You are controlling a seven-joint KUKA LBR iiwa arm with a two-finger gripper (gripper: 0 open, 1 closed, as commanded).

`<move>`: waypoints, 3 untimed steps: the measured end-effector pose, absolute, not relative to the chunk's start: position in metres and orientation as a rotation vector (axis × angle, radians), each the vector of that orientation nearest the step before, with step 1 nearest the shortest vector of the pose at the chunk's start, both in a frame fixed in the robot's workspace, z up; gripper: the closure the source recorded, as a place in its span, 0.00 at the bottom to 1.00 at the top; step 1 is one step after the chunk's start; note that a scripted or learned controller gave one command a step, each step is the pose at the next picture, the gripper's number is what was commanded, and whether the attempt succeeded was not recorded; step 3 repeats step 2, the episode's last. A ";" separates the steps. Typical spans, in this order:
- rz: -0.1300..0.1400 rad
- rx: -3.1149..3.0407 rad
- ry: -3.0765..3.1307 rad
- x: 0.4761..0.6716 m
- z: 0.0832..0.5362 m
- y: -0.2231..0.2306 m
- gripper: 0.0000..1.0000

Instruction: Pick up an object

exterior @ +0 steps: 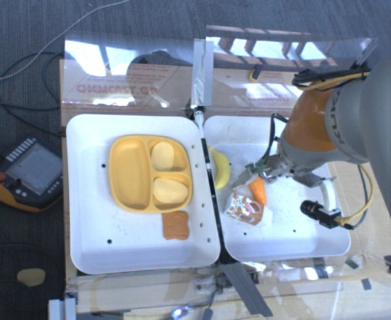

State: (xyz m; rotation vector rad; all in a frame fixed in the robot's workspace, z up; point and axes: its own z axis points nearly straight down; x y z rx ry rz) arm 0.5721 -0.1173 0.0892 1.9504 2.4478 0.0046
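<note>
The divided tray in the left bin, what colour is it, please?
Yellow: the divided tray, camera view.

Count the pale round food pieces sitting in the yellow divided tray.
2. One pale piece sits in the upper small compartment of the yellow tray; the other pale piece sits in the lower small compartment. The tray's long compartment holds none.

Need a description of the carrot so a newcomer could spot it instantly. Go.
Look at the right bin, the one the arm reaches into. Near its middle, just below the gripper, lies the carrot: a short orange cone, its tip pointing down toward the near edge. To its left are a yellow banana and a printed packet; it is that bin's one plain orange item.
</note>
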 end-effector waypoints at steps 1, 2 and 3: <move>0.012 1.948 2.449 0.573 0.099 -0.116 1.00; -0.001 1.954 2.461 0.566 0.183 -0.038 1.00; -0.001 1.954 2.461 0.566 0.183 -0.038 1.00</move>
